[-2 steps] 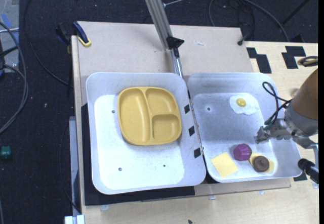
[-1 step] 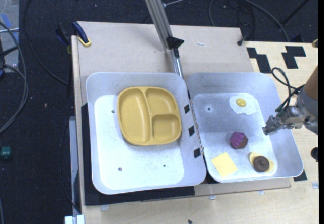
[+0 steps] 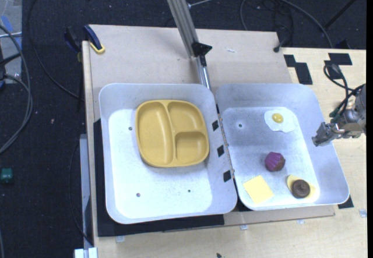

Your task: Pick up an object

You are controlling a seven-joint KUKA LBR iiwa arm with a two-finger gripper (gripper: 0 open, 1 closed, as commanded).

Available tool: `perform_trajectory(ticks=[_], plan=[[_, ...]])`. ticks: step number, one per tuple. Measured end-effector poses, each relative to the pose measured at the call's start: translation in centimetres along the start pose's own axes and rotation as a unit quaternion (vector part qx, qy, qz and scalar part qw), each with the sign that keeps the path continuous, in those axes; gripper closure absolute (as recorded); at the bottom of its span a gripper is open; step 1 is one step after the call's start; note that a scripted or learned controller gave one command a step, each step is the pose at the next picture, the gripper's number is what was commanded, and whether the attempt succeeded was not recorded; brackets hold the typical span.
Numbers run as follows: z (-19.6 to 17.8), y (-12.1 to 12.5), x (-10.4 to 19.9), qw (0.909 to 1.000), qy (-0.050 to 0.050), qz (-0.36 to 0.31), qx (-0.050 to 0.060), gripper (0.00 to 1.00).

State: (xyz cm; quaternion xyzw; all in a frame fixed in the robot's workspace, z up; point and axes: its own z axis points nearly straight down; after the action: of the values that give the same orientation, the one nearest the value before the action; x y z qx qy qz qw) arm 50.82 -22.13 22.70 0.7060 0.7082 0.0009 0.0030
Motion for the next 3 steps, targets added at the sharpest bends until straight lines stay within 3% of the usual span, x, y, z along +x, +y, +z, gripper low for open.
perform_trajectory(ticks=[1,3], plan=[[-2.0,0.1,0.0,1.0000,0.001,0.000,0.001,1.00],[-2.7,-0.4,11.4,1.0000,0.002,-0.003,0.003,1.00]])
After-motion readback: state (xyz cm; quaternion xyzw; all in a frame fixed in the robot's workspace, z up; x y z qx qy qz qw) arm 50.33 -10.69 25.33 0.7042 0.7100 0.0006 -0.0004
